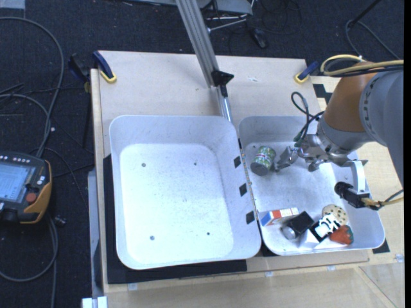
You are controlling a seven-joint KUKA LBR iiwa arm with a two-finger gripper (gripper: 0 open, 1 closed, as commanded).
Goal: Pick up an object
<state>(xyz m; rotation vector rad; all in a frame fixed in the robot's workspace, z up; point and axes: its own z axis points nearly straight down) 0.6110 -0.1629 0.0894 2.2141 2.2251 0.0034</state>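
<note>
Small can [262,158] lies on side in right bin [308,194], upper-left corner. End effector [287,158] just right of can, touching or nearly; finger state unclear. Advice: straddle can body squarely before closing.

Bright, even overhead light, soft shadows, slightly grainy focus.

Can [262,158] in right bin [376,233], left of pincer [286,160].

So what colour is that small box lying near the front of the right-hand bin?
The small box is white with blue and red ends, seen in the overhead camera view.
</note>
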